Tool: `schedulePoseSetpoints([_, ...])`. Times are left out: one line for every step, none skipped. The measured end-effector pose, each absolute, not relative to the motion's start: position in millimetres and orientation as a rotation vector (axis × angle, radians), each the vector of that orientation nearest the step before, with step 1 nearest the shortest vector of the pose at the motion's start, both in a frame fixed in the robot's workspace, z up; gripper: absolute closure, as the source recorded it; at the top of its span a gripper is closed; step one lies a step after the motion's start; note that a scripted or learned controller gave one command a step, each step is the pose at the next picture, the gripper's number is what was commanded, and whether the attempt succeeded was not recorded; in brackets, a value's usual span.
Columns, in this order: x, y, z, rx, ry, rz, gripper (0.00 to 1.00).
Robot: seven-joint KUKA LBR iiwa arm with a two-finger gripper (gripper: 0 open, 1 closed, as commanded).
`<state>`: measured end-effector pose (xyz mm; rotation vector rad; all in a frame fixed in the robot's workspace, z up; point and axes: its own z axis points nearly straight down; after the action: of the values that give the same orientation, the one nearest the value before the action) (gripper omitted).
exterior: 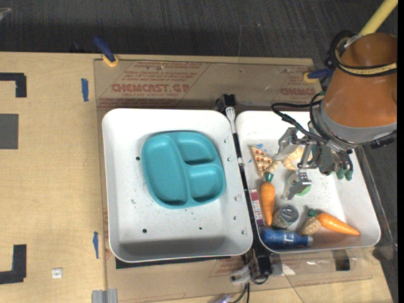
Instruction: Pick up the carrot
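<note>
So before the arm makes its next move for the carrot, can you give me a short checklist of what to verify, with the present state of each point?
1. Target in view: ok. One carrot lies upright near the right bin's left wall; a second carrot lies at its lower right.
2. Which carrot is meant: cannot tell.
3. Gripper over the right bin: ok, it hangs between the two carrots.
4. Carrot between the fingers: not ok, nothing is held.
5. Clutter near the targets: not ok, a round grey object and a blue object lie close by.
6. Fingers ready to close: cannot tell.
</note>
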<state>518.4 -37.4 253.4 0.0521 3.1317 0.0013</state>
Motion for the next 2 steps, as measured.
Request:
schedulePoseSetpoints([485.3,-9.8,183.8,-0.060,3.140,0.003,0.00])
schedulePoseSetpoints([486.1,-9.9,184.9,-0.060,3.137,0.002,0.00])
